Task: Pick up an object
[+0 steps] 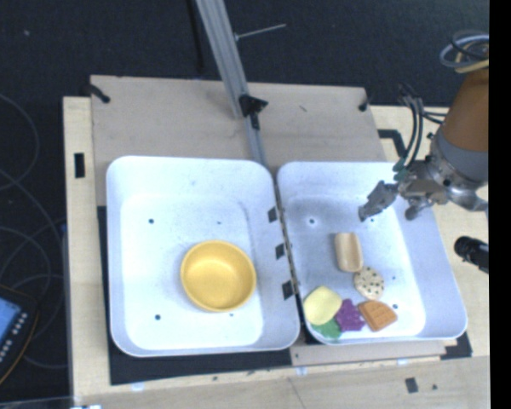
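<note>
My gripper [397,205] hangs over the upper right part of the right bin [324,190], its two fingers spread open with nothing between them. Below it and slightly left lies a tan bread-like piece [348,251]. Further toward the front sit a speckled cookie [369,282], an orange waffle-like piece [378,315], a purple grape cluster [350,315] and a yellow-green fruit [322,305]. A yellow bowl [217,274] stands in the left bin [145,194].
A grey metal pole [226,54] slants down from the top to the divider between the bins. Clips [283,250] line that divider. A tablet [0,331] lies at the lower left, off the bench.
</note>
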